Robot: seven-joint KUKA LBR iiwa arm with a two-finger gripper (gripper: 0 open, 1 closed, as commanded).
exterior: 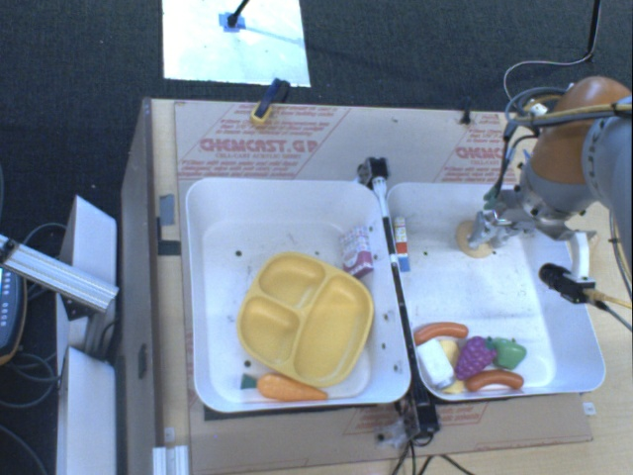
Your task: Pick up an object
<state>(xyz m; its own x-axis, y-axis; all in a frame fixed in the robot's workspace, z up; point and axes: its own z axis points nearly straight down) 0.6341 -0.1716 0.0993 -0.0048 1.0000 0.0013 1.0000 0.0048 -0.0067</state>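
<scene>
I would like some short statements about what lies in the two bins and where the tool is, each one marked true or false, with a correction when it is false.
1. The yellow divided plate lies in the left bin. True.
2. The carrot lies in the right bin. False: it lies in the left bin, at the near edge beside the yellow divided plate.
3. The tool is over the far part of the right bin, at a small tan round object. True.
4. The purple grapes lie alone in the middle of the left bin. False: they lie in the right bin's near part, among other toy foods such as two sausages.
5. The yellow divided plate has three compartments. True.
</scene>
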